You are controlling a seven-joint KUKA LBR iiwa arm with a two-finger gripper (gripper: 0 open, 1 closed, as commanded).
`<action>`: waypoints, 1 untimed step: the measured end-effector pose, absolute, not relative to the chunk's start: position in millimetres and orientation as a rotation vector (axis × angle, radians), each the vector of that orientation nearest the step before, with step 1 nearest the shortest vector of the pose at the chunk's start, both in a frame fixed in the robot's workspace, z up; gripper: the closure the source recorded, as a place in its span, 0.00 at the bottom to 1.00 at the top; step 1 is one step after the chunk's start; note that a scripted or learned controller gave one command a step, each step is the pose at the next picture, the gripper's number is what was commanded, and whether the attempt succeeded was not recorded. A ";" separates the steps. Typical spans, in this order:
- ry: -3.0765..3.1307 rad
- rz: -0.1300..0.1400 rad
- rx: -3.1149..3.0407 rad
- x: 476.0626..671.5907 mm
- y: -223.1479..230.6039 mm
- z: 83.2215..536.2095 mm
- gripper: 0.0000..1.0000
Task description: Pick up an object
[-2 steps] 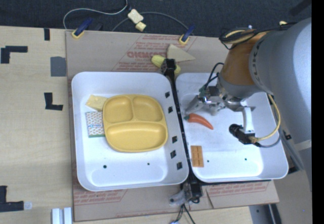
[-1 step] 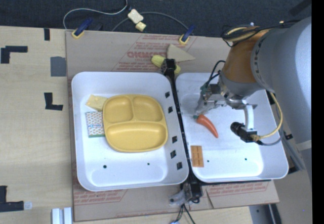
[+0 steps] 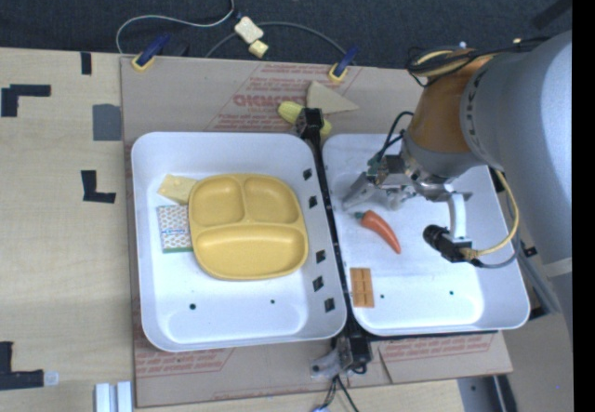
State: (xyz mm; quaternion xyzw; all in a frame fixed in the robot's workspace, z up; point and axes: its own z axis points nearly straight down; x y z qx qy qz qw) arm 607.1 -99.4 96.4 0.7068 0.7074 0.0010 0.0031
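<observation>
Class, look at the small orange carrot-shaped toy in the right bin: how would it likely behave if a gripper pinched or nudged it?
The small orange carrot-shaped toy tapers to a point, so fingers may slip off its narrow end. Its rounded body lies flat in the right white bin, so a nudge would probably roll or spin it. It looks small and probably light.

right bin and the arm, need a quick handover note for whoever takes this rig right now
Gripper: low in the right bin, fingers spread, nothing between them.
Carrot: lying on the bin floor just below the fingers, not lifted.
Small orange card: near the right bin's left wall, untouched.
Left bin: yellow divided plate, with a pale wedge and a patterned card at its left edge.
Done: arm is down close to the carrot.
Left: close on an object and lift it.
</observation>
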 end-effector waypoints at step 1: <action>2.216 0.007 2.214 563.7 -100.6 87.2 0.00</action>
